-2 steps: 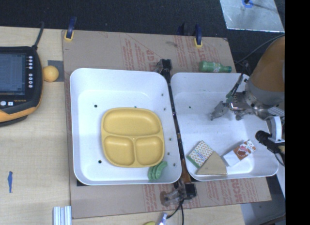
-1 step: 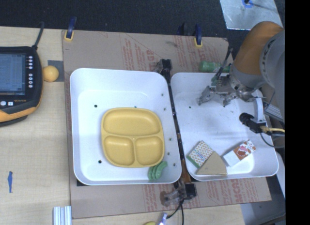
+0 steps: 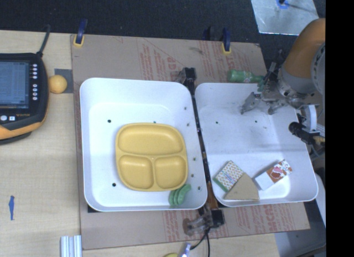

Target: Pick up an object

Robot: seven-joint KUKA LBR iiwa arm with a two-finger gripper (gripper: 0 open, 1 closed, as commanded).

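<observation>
Black and orange, a handheld control pendant with a lit screen (image 3: 19, 96) lies at the far left of the pale wooden bench (image 3: 38, 184), and just beside it to the right we see a small yellow-orange ball (image 3: 57, 83). A sheet of brown cardboard (image 3: 138, 57) covers the middle of the bench and carries both bins.

We come next to the left shallow white bin (image 3: 97, 140). A yellow plastic plate divided into three compartments (image 3: 151, 156) lies flat in it, toward the near side. A small green ribbed plastic piece (image 3: 180, 195) rests just beside the plate's near right corner, against the bin's wall.

The right shallow white bin (image 3: 232, 140) touches the left one along a dark seam. At its near side we see three small things close together: a green-and-white patterned square packet (image 3: 228, 175), a tan cardboard-coloured wedge (image 3: 242, 188) touching it on the right, and a small white box with a red and orange print (image 3: 275, 173) just beside the wedge. The rest of this bin's floor is bare white.

Behind the right bin, on the cardboard, lies a small green object (image 3: 241, 76).

At the right, the grey arm with its orange band (image 3: 307, 46) reaches in, and its metal pincer (image 3: 260, 102) hangs over the far part of the right bin, well apart from the three things at the near side. Its fingers (image 3: 248, 105) look spread and released, with nothing between them.
</observation>
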